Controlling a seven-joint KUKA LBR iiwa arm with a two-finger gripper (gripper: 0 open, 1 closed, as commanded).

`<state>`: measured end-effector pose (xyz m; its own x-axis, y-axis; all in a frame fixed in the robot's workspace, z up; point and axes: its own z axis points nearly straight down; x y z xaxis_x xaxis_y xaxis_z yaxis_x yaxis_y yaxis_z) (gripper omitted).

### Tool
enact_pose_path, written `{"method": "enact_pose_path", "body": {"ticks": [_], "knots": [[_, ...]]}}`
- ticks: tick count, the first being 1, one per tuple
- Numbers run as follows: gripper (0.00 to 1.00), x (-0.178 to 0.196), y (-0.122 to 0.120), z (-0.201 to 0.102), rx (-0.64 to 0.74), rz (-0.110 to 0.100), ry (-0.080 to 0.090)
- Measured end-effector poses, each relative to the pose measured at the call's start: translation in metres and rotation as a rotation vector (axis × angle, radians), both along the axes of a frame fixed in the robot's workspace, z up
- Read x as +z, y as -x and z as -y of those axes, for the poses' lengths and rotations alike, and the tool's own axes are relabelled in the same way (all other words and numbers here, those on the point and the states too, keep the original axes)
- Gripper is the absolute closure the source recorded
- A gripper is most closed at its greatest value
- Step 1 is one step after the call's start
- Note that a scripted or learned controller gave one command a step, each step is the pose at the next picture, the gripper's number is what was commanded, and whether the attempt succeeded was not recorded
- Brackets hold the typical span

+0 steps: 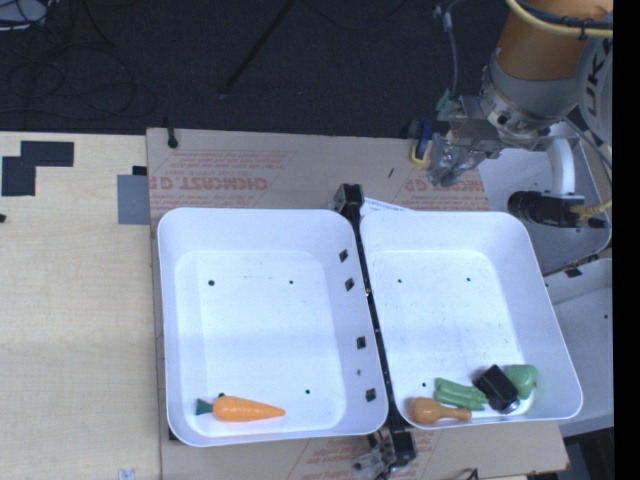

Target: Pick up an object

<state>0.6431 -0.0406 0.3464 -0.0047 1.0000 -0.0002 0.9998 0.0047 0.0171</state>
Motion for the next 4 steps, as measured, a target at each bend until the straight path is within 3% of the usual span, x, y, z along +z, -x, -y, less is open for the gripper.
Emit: {"method": "enact_pose_path", "body": {"ticks": [1,2,3,4], "knots": [[1.00,-0.064,0.000,0.020,-0.007,-0.024,0.001],[1.00,-0.056,0.025,0.024,-0.006,-0.021,0.000],[1.00,-0.003,0.006,-0.015,-0.001,-0.013,0.000],[1.00,-0.015,0.027,0.026,-0.009,-0.022,0.001]]}}
